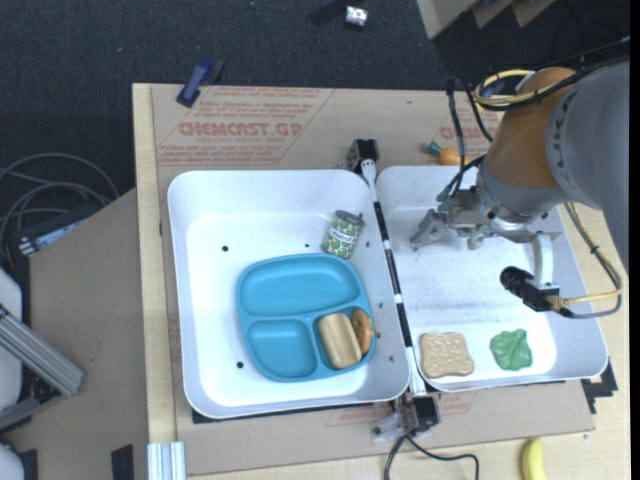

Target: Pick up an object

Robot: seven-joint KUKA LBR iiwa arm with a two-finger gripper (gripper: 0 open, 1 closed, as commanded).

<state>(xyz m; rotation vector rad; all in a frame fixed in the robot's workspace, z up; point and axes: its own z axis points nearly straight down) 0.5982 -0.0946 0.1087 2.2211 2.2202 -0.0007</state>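
Two items near end effector [447,230]: tan toast [445,354], green leaf [511,349]; grip state unclear.

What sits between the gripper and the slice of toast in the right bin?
Nothing visible. The gripper hangs over the far part of the right bin, and only bare bin floor lies between it and the toast at the near edge. The green piece lies beside the toast.

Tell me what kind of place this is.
Probably a robotics lab test bench: a grey arm reaches over two white bins on a board, toy food sits on a blue tray, and loose cables trail nearby.
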